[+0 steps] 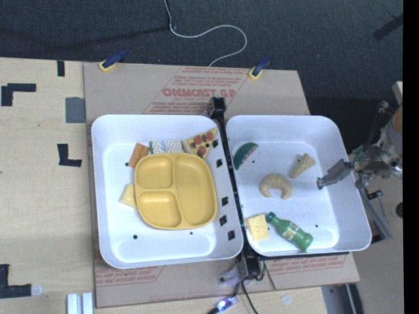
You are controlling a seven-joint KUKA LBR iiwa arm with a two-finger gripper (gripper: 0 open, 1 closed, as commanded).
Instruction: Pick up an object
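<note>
Right bin (327, 131): a green bottle (290, 231) with a pale label lies flat near the front wall, long axis slanting, neck toward the left and a yellow cheese block (257, 227) just beside it. A croissant (275, 185) lies mid-bin. Tool (329, 177) at the right rim; whether its grip is spread cannot be told.

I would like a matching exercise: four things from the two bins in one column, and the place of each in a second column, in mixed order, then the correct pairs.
Things:
1. yellow divided plate
2. croissant
3. green bottle
4. pizza slice

Places:
A. near the front edge of the right bin, beside a yellow block
B. middle of the left bin
C. far side of the left bin, near the divider
D. middle of the right bin

Pairs: 1-B, 2-D, 3-A, 4-C
</note>
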